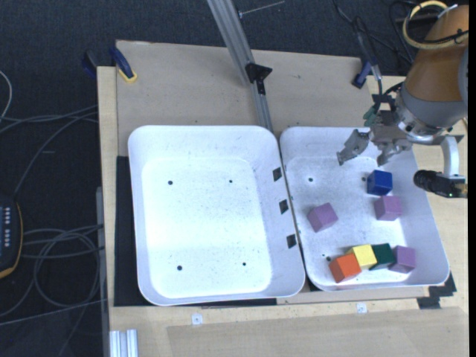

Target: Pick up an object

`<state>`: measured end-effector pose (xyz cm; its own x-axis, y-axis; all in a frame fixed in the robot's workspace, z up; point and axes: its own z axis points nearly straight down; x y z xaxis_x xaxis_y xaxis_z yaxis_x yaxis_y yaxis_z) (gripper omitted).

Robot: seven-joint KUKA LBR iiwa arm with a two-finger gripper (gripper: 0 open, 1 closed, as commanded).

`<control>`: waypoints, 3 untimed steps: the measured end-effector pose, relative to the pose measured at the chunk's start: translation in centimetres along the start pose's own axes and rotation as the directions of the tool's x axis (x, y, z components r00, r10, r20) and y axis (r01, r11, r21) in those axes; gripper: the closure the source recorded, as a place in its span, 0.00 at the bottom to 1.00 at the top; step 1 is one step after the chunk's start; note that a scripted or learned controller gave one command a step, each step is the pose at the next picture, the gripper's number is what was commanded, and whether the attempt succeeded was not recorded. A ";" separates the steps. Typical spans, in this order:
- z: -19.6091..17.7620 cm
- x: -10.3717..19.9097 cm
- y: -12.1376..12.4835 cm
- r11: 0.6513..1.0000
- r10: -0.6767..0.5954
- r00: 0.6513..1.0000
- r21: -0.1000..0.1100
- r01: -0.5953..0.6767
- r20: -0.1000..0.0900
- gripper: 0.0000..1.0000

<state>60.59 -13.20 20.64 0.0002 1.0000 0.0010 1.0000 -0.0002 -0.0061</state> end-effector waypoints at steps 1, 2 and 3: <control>6.3 -0.1 -0.5 1.000 0.000 1.000 0.002 0.000 -0.001 0.00; 11.0 0.0 -0.6 1.000 0.000 1.000 0.000 0.000 -0.001 0.00; 9.5 0.0 -0.3 1.000 -0.001 1.000 -0.008 0.001 0.000 1.00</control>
<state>60.23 -13.23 11.11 -0.0007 1.0000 0.0011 1.0000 0.0007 0.0023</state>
